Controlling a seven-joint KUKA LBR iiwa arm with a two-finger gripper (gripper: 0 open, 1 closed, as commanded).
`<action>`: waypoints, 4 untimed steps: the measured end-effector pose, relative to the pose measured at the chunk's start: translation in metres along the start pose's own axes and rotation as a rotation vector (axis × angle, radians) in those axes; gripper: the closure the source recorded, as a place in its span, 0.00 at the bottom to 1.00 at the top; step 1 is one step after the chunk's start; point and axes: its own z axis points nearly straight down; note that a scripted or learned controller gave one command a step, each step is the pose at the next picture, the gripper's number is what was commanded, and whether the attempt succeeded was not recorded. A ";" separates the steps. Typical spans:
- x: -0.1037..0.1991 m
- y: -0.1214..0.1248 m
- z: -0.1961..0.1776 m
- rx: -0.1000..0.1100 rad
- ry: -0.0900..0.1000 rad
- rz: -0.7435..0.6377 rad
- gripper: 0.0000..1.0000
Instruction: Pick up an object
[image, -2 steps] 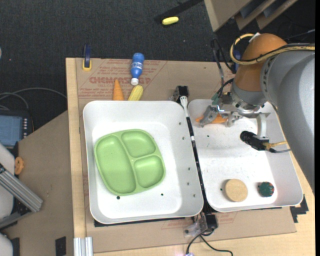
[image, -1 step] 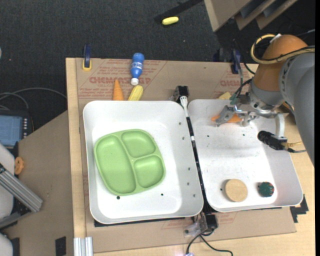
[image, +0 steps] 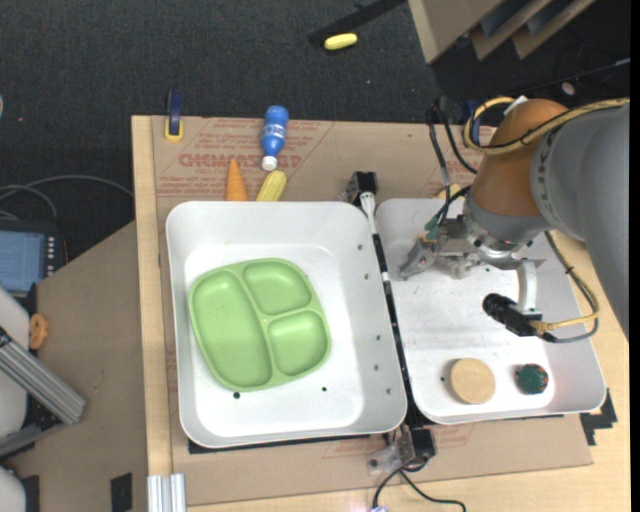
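Nearest the camera, low in the right bin (image: 575, 395), a round tan wooden disc (image: 470, 381) lay flat, with a small dark green ball-like object (image: 531, 378) just beside it to the right, the two apart. The left bin (image: 190, 235) held a green three-compartment plate (image: 260, 322) lying flat near its middle. Farther up the right bin, the pincer (image: 432, 257) sat low over the bin's upper left part, near the dividing wall between bins, well apart from disc and green object; nothing was seen between its fingers, and open or closed could not be told. The grey arm (image: 585, 170) with its orange band came in from the right above it. Beyond the bins on the worktop (image: 150, 200), an orange carrot-like piece (image: 235, 182), a yellow piece (image: 272, 185) and a blue-and-white bottle (image: 273, 136) lay close together. Farthest off, a yellow object (image: 341, 42) lay on the dark floor.
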 end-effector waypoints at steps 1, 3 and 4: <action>-0.006 0.043 0.004 0.035 0.002 0.010 0.00; -0.118 -0.016 -0.004 -0.016 -0.001 0.005 0.00; -0.117 0.051 -0.003 0.004 0.000 -0.003 0.00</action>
